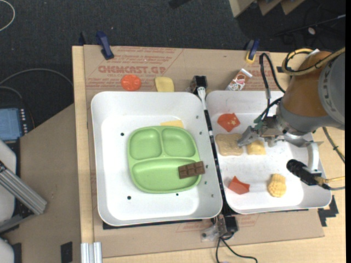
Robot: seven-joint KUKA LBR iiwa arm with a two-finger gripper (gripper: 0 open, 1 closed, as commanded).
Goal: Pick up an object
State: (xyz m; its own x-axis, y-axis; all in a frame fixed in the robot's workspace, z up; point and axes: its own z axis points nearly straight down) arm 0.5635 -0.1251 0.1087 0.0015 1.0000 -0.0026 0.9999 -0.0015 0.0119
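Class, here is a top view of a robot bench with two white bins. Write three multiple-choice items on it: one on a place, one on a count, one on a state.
1. Where does the brown chocolate bar lie?
A. on the green divided plate's rim
B. in the right bin
C. on the cardboard

2. How many red pieces lie in the right bin?
A. one
B. two
C. four

3. How does the green plate sit?
A. flat, right side up
B. upside down
C. leaning on a wall

Answers:
1 A: the brown chocolate bar rests on the lower right rim of the green divided plate in the left bin.
2 B: red pieces lie in the right bin.
3 A: its compartments face up.
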